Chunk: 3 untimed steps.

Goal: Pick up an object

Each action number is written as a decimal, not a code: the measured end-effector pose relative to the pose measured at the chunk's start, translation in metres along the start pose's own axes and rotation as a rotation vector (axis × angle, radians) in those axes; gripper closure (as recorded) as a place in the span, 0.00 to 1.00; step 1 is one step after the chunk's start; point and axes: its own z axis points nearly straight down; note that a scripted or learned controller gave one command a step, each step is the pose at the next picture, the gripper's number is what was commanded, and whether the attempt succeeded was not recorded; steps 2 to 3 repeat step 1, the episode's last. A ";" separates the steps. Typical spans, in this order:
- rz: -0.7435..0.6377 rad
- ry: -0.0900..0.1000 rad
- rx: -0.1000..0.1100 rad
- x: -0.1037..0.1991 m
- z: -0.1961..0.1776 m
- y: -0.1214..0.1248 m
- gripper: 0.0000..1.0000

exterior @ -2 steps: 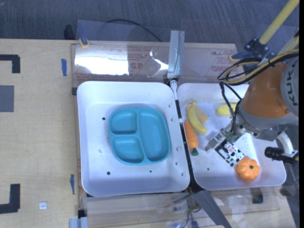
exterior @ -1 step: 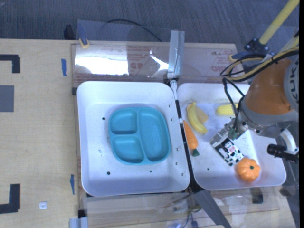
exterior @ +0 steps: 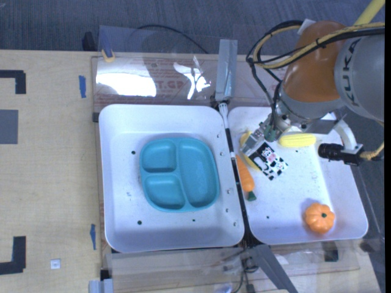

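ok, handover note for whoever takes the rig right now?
Gripper: low in the right bin, near its left edge, over the carrot top; finger state can't be read, nothing visibly held.
Right bin: carrot along the left wall, corn at the back, small pumpkin front right, black-and-white tag beside the carrot.
Left bin: teal divided plate.
Done: no pick visible.
Left: grasp and lift one object, probably the carrot.
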 end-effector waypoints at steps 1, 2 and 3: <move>0.083 -0.001 0.007 -0.028 0.004 -0.016 1.00; 0.083 -0.001 0.007 -0.028 0.004 -0.016 1.00; 0.083 -0.001 0.007 -0.028 0.004 -0.016 1.00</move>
